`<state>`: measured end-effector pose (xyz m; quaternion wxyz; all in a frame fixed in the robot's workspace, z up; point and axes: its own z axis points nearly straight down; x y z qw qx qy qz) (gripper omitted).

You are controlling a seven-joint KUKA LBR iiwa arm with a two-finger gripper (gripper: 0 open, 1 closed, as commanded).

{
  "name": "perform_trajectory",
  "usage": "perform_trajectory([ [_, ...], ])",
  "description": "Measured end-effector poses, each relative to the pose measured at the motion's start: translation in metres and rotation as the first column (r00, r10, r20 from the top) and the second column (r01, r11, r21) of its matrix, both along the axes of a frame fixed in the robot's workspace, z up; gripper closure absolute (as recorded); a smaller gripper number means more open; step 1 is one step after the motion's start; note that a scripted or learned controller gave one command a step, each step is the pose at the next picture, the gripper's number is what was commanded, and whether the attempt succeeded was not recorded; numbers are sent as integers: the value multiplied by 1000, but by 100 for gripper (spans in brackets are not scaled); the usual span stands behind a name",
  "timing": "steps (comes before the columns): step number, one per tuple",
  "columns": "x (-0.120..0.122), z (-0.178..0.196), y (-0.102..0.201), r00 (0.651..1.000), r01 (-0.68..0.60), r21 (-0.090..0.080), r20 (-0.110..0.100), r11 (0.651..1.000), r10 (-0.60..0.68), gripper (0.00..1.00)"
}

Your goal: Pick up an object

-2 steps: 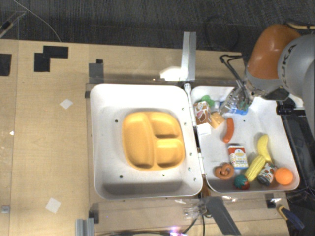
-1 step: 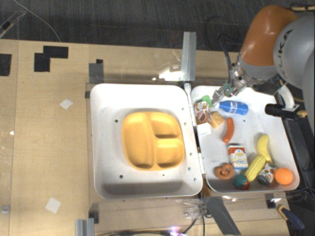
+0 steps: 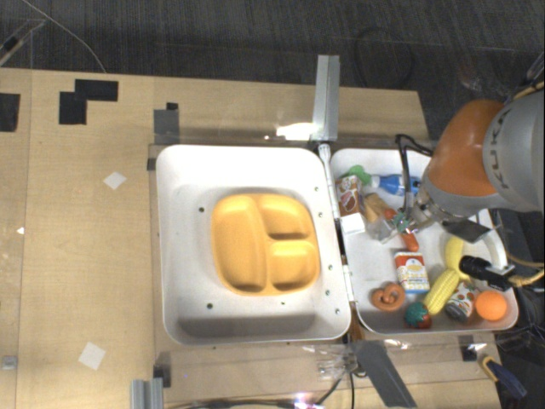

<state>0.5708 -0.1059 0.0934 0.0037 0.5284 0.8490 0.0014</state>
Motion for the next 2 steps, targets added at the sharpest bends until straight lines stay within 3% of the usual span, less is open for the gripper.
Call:
perform_trajectory([
  [1, -37, -1, 10, 980, 198, 3, 16, 980, -198, 100],
  [2, -80, 23, 13, 981, 196, 2, -2, 981, -196, 100],
])
